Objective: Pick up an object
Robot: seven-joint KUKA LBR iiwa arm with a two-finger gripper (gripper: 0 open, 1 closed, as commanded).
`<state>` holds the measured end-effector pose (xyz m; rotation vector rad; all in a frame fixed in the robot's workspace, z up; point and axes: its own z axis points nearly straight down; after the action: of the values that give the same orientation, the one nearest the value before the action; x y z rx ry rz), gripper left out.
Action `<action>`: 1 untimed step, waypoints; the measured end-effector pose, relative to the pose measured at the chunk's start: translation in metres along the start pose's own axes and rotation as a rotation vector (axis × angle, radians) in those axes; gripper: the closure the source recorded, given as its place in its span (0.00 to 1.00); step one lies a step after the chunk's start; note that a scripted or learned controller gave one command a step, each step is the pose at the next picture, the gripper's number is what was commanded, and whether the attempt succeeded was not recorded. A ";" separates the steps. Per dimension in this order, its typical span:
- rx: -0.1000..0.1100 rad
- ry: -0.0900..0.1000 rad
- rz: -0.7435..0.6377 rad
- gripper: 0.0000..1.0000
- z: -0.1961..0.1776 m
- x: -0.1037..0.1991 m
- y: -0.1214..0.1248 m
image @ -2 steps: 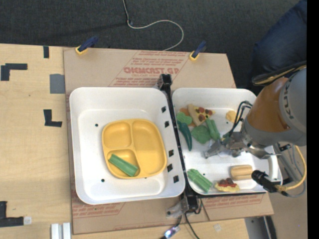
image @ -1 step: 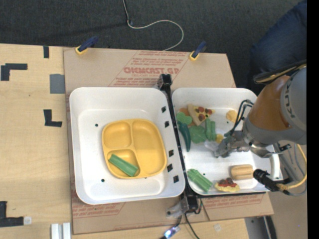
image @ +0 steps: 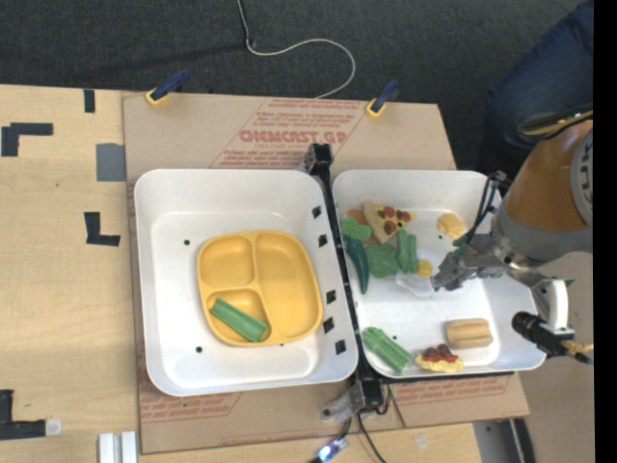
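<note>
Fingers (image: 445, 276) low in right bin (image: 424, 183), beside green toys (image: 384, 258).

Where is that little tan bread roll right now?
The tan bread roll lies in the right white bin, near its front right corner, beside a small red-and-yellow toy food.

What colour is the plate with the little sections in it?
Yellow. The plate sits in the left bin, with a green piece in one section, seen in the camera view.

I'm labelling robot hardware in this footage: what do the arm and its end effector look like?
The arm shows a broad rounded orange band with grey casing beside it. A thin dark cable runs along its near side. The end effector is dark grey to black, small and angular, clearly narrower than the arm.
</note>
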<state>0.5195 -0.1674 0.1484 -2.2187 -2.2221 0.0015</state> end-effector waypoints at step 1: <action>0.000 -0.001 -0.001 1.00 -0.059 -0.001 -0.001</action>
<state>0.5185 -0.1686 0.2076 -2.2186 -2.2233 0.0017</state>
